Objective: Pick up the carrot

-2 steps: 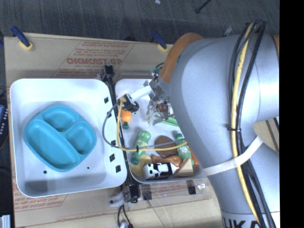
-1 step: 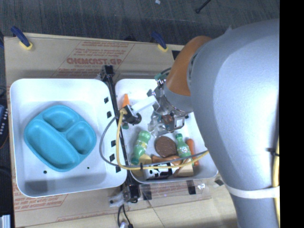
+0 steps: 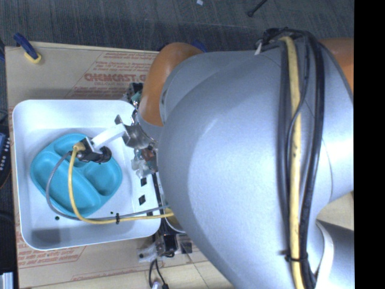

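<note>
the carrot's look, pose and place cannot be told; the grey arm (image 3: pixel 240 161) covers much.

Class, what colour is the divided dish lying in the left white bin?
Light blue: the dish shows plainly in the camera view, inside the bin.

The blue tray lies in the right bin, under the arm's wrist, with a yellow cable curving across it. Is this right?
Not quite: in the camera view the blue tray lies in the left bin, not the right one. The rest holds: it lies under the arm's wrist, with a yellow cable curving across it.
</note>
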`<state>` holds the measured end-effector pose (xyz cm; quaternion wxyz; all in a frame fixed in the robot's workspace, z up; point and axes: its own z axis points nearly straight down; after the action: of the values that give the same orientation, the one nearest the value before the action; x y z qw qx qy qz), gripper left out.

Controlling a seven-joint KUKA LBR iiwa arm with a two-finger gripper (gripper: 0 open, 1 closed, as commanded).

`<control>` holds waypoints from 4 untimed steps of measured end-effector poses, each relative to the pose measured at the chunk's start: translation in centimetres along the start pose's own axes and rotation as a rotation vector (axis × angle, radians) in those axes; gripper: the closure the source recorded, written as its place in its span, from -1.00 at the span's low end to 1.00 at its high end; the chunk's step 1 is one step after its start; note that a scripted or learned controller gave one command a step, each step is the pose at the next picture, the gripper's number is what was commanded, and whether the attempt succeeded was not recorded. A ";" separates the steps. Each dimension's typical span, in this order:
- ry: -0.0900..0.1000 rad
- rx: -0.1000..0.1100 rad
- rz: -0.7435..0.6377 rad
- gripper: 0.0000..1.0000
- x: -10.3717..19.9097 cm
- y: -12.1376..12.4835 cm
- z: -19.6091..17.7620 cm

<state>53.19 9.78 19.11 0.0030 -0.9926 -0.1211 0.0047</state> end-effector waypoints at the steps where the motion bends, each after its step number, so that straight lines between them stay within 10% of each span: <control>1: -0.003 0.002 -0.178 1.00 -6.6 3.5 -6.2; 2: 0.004 -0.002 -0.235 1.00 1.2 2.9 -9.7; 3: -0.005 -0.003 -0.040 1.00 -1.1 4.2 -2.5; 4: -0.001 0.001 -0.117 1.00 -6.3 6.8 -6.5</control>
<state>48.81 1.64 25.60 0.0036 -0.9838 -0.1792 0.0052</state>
